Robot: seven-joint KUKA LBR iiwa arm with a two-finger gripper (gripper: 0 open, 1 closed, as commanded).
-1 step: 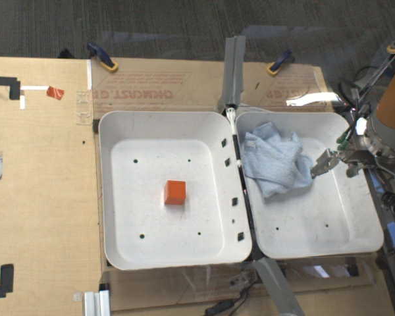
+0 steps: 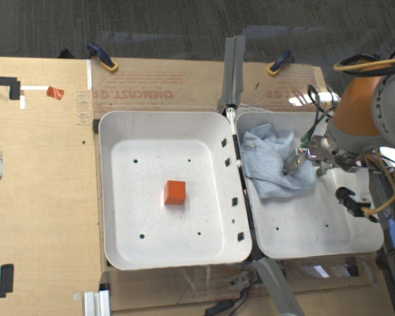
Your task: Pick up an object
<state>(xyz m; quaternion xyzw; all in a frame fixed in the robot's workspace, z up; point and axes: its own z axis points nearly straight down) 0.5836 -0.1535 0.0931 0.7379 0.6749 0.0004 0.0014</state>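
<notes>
The KUKA arm's gripper (image 2: 295,162) hangs low over the right bin (image 2: 329,232), its tip at the right edge of a crumpled pale-blue cloth (image 2: 271,162) that lies against the divider (image 2: 233,78) between the two bins. From this slanted overhead view it cannot be told whether the gripper is spread or closed, or whether it touches fabric at all; at most it appears to meet the cloth's rumpled edge. The step in hand looks like the reach and grasp. The next move would call for a firm pinch on a fold before any lift. On the far side of the divider, the left bin (image 2: 118,196) holds a single orange block (image 2: 175,193), sitting near its middle and well apart from the arm.
</notes>
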